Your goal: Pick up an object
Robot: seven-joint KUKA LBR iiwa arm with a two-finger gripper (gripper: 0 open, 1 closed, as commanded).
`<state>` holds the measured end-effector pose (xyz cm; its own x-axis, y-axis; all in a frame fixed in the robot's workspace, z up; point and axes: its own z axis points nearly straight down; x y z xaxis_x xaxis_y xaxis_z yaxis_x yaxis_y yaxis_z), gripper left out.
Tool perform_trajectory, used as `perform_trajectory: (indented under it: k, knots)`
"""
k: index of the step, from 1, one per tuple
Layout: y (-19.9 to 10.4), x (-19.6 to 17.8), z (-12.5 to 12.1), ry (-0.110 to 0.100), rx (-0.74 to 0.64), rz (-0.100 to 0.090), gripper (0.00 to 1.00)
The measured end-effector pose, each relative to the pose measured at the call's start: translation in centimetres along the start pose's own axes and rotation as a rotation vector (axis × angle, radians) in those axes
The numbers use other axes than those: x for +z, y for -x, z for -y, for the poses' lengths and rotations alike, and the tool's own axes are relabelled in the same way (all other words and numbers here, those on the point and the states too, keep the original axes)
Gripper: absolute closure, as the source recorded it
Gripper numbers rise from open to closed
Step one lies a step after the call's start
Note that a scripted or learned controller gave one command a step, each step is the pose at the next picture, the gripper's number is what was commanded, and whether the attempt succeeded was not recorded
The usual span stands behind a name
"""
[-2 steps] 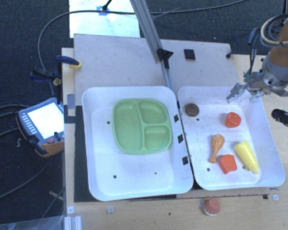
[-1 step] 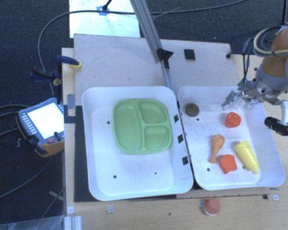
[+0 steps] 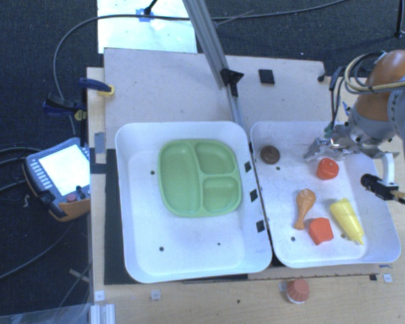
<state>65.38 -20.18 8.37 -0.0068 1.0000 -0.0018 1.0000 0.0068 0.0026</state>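
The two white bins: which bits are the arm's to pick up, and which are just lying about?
For the job, all in the right bin:
red tomato beside the gripper
brown ball
drumstick
red block
yellow bottle

Just lying about:
green divided plate in the left bin
handheld screen off the bench

The arm (image 3: 390,93) runs off the right edge. The pincer (image 3: 329,148) is too small and blurred — its tips merge with the bin's (image 3: 283,248) white floor.
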Motion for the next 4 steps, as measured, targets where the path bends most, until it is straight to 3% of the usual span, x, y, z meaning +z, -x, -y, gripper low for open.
perform_trajectory:
  k: [1,4]
  knots:
    - [0.1,-1.4,-0.2,0.006,-0.003,0.003,1.0]
    - [-0.9,-16.0,0.1,0.005,-0.001,0.0,1.0]
